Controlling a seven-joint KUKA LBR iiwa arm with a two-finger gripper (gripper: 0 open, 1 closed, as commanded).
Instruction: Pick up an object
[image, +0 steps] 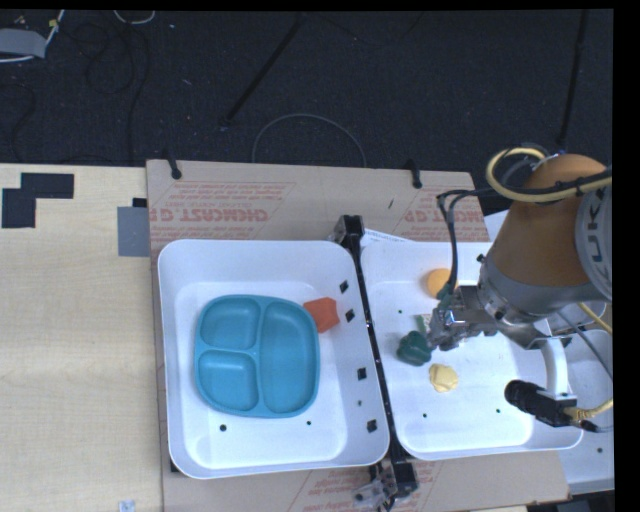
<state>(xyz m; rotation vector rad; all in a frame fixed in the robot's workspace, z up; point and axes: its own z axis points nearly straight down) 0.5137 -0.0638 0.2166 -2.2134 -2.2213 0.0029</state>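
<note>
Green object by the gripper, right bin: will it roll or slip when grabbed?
The green object looks small and lumpy, not round, so it probably shifts rather than rolls. It sits on the right bin's smooth white floor, so a glancing touch from the gripper may slide it. It is likely light for its size.

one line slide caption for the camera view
KUKA arm's gripper reaches toward a green object in the right bin; blue plate left.
</note>
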